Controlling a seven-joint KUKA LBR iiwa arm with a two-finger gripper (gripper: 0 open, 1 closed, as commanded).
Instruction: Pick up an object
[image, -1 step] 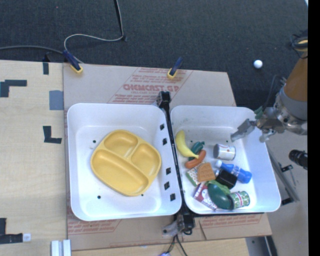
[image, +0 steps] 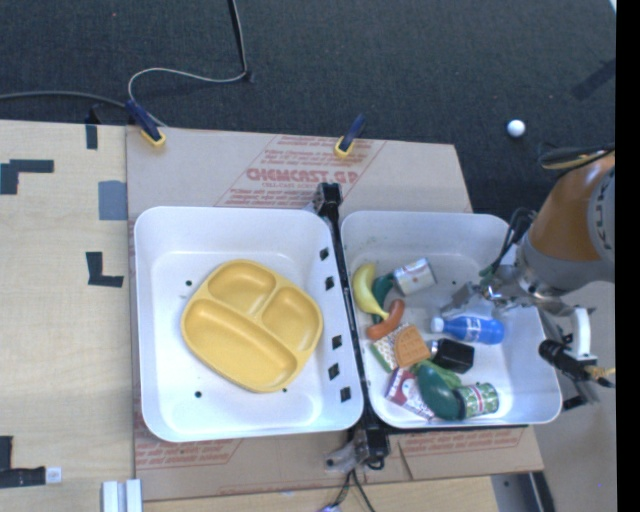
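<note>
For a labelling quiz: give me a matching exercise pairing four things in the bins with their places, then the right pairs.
Things:
1. yellow divided plate
2. banana
3. blue bottle
4. green-labelled can

Places:
A. right bin, near its front right corner
B. left bin, middle
C. right bin, by the divider, toward the back
D. right bin, middle right, lying on its side

Pairs: 1-B, 2-C, 3-D, 4-A

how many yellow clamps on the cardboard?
2. One yellow clamp sits at the cardboard's far-left corner, by the cable. The other yellow clamp is on its far edge, just above the gap between the bins. Others may be hidden along the near edge.
</note>
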